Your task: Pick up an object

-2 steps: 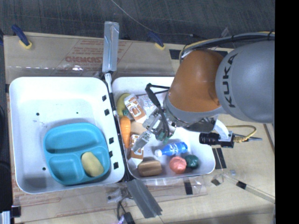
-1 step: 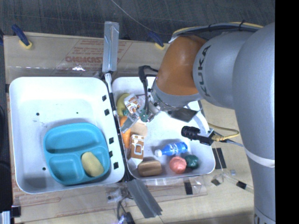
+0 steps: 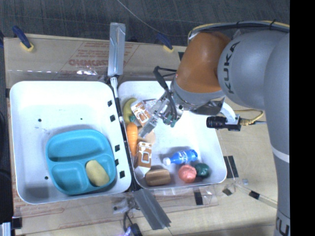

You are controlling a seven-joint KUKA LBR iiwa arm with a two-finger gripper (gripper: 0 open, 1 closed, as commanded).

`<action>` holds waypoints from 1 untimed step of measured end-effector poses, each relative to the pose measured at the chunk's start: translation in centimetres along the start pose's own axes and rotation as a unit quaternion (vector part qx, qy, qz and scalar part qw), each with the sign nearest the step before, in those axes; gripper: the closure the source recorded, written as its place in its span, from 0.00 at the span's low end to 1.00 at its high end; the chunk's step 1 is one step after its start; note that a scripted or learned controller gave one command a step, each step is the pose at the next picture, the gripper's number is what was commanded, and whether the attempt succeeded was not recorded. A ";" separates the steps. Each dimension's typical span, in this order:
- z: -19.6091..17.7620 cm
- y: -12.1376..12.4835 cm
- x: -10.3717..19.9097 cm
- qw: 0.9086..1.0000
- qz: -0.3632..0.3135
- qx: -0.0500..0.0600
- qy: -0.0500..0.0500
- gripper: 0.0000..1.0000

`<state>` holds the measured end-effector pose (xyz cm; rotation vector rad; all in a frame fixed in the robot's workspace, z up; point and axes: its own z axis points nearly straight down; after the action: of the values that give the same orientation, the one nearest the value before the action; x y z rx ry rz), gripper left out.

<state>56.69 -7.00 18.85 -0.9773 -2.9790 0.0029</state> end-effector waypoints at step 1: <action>4.6 -1.0 -3.7 0.992 0.127 0.001 0.001 0.00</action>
<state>59.08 -10.00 14.26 -1.3463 -2.8290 0.0046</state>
